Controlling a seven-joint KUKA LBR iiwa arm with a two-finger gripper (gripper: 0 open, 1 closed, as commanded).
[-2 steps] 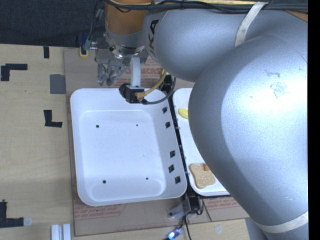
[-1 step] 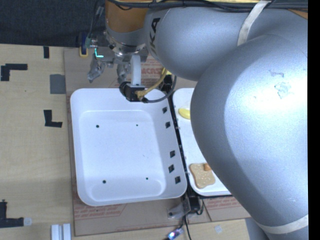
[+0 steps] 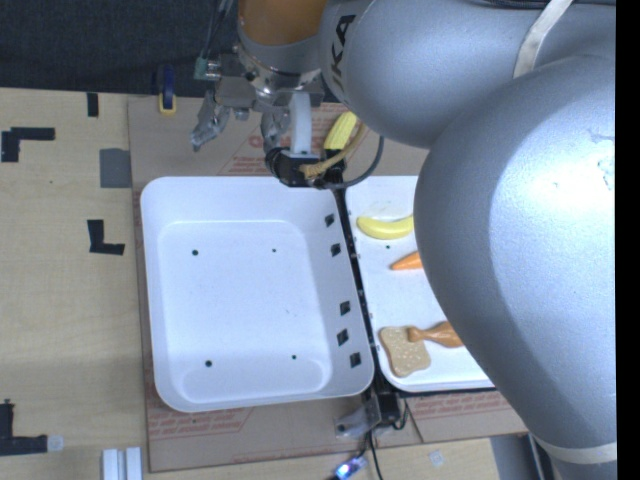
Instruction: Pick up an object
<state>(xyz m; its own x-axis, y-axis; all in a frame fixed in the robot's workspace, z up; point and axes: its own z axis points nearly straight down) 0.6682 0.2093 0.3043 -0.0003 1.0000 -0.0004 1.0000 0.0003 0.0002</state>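
In the right bin [image 3: 372, 298] lie a yellow banana [image 3: 385, 227], a small orange carrot-like piece [image 3: 406, 262], a tan slice of bread [image 3: 404, 350] and an orange-brown piece [image 3: 441, 335] touching the bread. The arm's large grey body hides most of that bin. My gripper [image 3: 240, 128] hangs beyond the far edge of the left bin [image 3: 160, 208], over the brown cardboard, well away from the objects. Its fingers [image 3: 206, 128] stand apart with nothing between them.
The two bins meet along a dark divider [image 3: 345, 268]. Brown cardboard [image 3: 180, 138] lies under the bins. Black tape marks [image 3: 98, 236] dot the bench at left. A small blue and yellow clamp [image 3: 167, 89] stands at the bench's far edge.
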